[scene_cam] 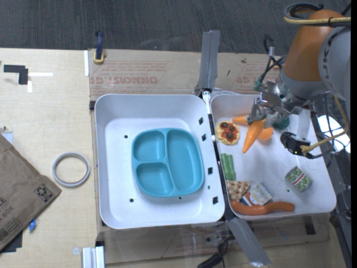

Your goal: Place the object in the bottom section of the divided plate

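A pale wooden worktop [44,121] runs beneath printed cardboard sheeting [150,74]. Beyond its far edge lies dark grey carpeted floor [139,10]. Lighting is even, with soft shadows.

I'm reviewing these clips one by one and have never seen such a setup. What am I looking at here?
One camera looks down at a slant on a bench with two shallow white bins. The grey and orange machine at right is a robot arm; its claw is over the right bin, right at a toy carrot. Whether it grips the carrot is unclear. That bin also has a small pizza, a waffle, a sausage and other toy food. The left bin holds a blue divided plate, the carrot's likely destination.
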